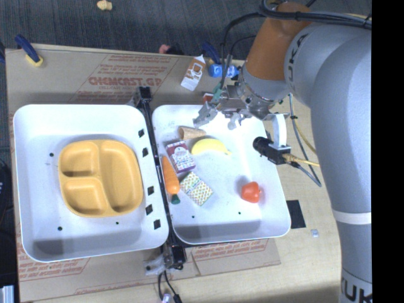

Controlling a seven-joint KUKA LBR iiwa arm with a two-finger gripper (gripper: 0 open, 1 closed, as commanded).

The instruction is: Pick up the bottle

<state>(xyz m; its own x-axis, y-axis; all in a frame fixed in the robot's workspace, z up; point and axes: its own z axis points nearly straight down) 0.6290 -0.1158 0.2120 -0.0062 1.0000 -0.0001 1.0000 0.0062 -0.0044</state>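
My gripper (219,117) hangs over the far part of the right bin (271,194), its grey fingers (205,115) spread open with nothing between them. Just below it lie a tan cone (190,132) and a yellow banana-like fruit (209,146). Further toward the bin's left side are a purple-and-white carton (180,156), an orange carrot (170,178) along the left wall, and a small patterned box (197,189). A red tomato (251,192) sits at the right of the bin floor.
The left bin (31,169) holds a yellow compartment tray (101,175). A black cable with a connector (268,149) hangs off the wrist over the right bin's right side. A small card (193,74) and blue clamps (218,70) lie behind the bins.
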